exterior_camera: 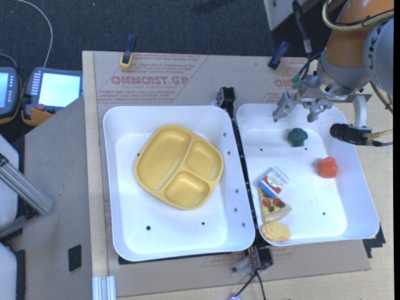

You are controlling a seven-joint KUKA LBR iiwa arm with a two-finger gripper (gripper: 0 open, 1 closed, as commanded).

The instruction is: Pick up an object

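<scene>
2 fingers of the gripper (pixel 299 110) stand spread apart with nothing between them, hanging over the far edge of the right bin (pixel 356 224). Just in front of them lies the green broccoli piece (pixel 297 136), the nearest candidate for the pick. It looks like a small toy: probably light, fairly stiff, with a bumpy top that should give the fingers some purchase. A grip across its middle from above seems soundest. Farther out sits an orange-red tomato (pixel 327 167), rounder and likely more slippery. Near the bin's front-left corner lie a flat packet (pixel 274 182), a pizza slice (pixel 274 206) and a yellow chip (pixel 276 231), all low and harder to pinch. The left bin (pixel 119 167) holds a yellow divided plate (pixel 179 166).
</scene>
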